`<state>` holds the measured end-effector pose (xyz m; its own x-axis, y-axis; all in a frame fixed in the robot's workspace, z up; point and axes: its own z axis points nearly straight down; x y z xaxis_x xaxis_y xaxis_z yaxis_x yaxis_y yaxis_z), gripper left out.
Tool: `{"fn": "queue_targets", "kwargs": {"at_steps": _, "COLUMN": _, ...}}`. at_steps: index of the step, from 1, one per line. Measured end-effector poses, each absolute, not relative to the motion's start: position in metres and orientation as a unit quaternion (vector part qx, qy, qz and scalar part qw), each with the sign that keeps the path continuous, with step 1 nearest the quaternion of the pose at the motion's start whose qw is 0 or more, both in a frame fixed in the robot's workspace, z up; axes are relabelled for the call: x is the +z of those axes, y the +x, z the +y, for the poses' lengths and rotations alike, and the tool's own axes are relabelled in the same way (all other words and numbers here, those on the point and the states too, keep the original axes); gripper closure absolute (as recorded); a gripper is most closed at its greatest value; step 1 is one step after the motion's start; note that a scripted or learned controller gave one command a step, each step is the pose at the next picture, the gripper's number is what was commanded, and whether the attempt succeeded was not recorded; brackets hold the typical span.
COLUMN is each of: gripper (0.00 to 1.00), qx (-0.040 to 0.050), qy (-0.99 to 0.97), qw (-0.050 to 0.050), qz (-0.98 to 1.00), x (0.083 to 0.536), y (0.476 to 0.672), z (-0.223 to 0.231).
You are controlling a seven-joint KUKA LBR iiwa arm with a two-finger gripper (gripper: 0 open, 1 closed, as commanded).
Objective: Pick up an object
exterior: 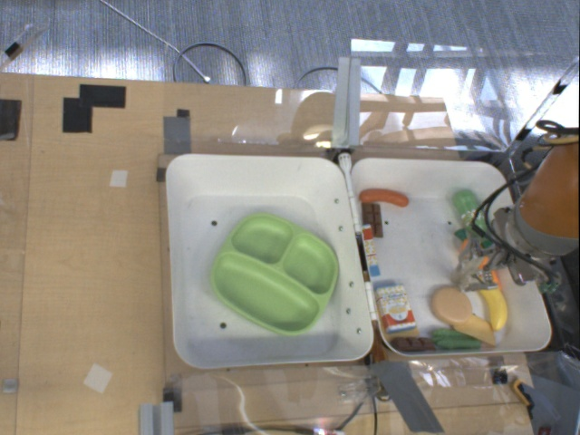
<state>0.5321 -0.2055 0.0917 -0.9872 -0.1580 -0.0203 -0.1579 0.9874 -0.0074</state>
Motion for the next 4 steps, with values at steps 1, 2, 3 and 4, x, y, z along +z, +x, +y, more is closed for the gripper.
{"fn": "queue_targets", "kwargs": {"at_steps": 1, "gripper": 1.0, "qx": -0.0023, "qy": -0.078, "qw": 0.013, "qz": 0.997, "x": 0.217, "y": 0.61, "z": -0.158}}
{"fn": "queue_targets", "kwargs": {"at_steps": 2, "gripper": 1.0, "qx": -0.0007, "qy": -0.172, "qw": 0.002, "qz": 0.985, "x": 0.161, "y": 0.493, "z": -0.188}}
{"fn": "queue_targets", "kwargs": {"at_steps": 3, "gripper": 1.0, "qx": -0.0009, "qy": -0.085, "qw": 0.007, "qz": 0.996, "x": 0.24, "y": 0.529, "z": -0.13}}
{"fn": "queue_targets", "kwargs": {"at_steps": 4, "gripper": 1.0, "qx": 0.0002, "qy": -0.167, "qw": 0.0, "qz": 0.986, "x": 0.151, "y": 0.53, "z": -0.193}}
